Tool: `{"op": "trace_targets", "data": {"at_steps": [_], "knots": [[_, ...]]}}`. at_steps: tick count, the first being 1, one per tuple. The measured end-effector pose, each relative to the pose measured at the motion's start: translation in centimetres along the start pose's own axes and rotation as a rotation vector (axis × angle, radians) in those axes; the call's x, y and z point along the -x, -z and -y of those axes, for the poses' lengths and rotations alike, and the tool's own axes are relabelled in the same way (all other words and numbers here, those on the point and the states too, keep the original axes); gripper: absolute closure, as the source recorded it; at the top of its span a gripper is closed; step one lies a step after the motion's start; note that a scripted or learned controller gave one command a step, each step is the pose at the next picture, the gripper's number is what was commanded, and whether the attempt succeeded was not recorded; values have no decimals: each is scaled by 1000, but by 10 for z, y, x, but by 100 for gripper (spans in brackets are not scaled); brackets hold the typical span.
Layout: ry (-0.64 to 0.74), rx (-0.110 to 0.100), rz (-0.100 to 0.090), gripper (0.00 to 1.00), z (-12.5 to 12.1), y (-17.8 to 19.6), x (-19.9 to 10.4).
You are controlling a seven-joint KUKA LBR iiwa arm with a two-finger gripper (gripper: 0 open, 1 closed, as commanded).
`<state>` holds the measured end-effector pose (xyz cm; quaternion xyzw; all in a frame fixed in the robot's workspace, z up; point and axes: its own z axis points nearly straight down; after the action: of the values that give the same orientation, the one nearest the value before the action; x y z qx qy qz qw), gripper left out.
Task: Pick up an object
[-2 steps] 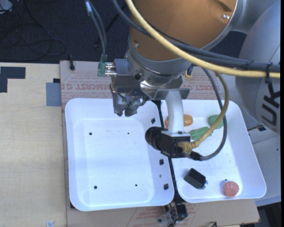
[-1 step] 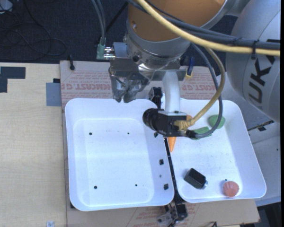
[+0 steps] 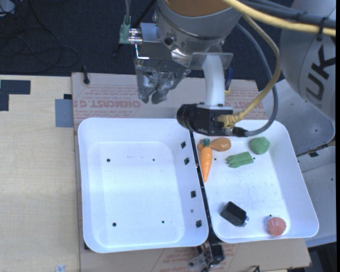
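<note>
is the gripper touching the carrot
Apart. The camera view shows the gripper raised over the cardboard behind the bins, while the carrot lies in the right bin by the divider, with clear space between them.

Bright, even light falls from above on my 2 white bins (image 3: 96, 146), which glare slightly and wash out. Shadows beneath the objects are soft and short. My claw (image 3: 154, 92) looks blurred; the dark background stays murky.
</note>
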<state>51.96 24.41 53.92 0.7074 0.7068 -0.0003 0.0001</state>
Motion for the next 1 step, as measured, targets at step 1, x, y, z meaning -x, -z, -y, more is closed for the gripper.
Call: {"op": "trace_targets", "data": {"at_steps": [1], "knots": [[1,-16,8,100,28,-117,1]]}}
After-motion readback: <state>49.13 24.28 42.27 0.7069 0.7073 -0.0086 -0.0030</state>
